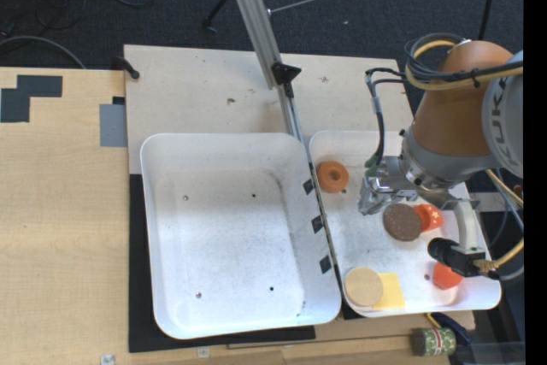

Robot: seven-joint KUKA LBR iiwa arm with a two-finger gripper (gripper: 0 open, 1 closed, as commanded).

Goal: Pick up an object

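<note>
- Brown disc sits in the right bin, just right of the end effector; an orange ring lies left of the end effector.
- You should centre over one item, clear of the bin wall, before closing.
- Arm reaches in from the right, wrist low over the bin.
- End effector state: can't tell from this angle; nothing visibly held.

Pale bench under two white bins, left and right.
</note>
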